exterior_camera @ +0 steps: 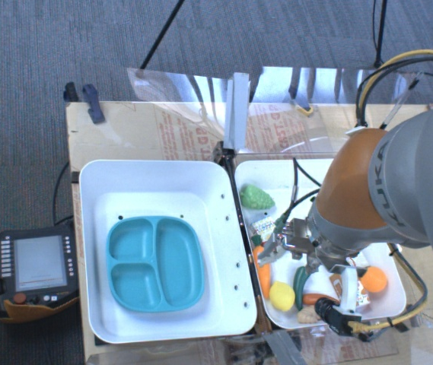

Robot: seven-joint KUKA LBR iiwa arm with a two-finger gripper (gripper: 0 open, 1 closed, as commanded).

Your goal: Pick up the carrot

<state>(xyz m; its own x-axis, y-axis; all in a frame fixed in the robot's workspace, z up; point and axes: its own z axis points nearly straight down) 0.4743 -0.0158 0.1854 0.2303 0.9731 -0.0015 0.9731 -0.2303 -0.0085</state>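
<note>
Nearest us, the carrot point(265, 278) lies along the right bin's point(396, 307) left wall, a smooth orange taper beside a glossy lemon point(281, 296). We judge the gripper point(288, 243) is hovering just above it; can't tell its finger state. Farther back, a knobbly green piece point(256, 197). Left bin point(94, 204) holds a teal divided plate point(156, 263).
</note>
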